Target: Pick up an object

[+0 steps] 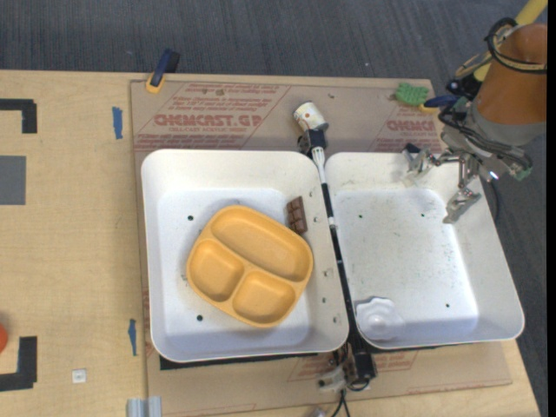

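A yellow three-compartment plate (252,264) lies in the left bin (174,189). A small brown block (296,215) rests against that bin's right wall, just beyond the plate. A clear, whitish lump (377,314) sits in the near left corner of the right bin (486,311). My gripper (439,182) hangs over the far right part of the right bin, open, with nothing between its fingers (460,201). It is well away from all three objects.
A white-headed tool with a black handle (309,125) lies on the divider behind the bins. A green clip (408,94) and a blue and yellow clamp (162,69) hold the cardboard's far edge. The arm's orange band (514,68) is at the upper right.
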You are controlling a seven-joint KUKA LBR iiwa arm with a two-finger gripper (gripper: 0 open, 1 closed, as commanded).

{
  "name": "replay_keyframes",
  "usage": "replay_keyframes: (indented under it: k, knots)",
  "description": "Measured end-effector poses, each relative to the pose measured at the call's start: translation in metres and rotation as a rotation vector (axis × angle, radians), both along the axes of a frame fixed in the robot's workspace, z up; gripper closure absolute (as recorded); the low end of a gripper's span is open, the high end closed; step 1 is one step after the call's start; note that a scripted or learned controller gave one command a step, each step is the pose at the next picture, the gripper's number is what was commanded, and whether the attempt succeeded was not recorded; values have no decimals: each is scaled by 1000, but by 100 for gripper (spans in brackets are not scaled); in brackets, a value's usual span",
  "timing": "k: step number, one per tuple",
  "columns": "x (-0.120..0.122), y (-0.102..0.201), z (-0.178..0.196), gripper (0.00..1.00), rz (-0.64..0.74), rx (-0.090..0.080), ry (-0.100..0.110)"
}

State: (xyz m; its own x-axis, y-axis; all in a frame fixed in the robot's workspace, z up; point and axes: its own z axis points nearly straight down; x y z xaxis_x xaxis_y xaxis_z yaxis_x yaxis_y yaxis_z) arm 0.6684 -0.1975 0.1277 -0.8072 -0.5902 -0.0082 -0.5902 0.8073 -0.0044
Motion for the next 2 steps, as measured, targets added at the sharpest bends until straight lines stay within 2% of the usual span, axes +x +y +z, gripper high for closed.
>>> replay_keyframes:
  k: [1,2]
  knots:
    - [2,0,11,100,-4,1,-8]
    - [1,0,11,0,-4,2,-8]
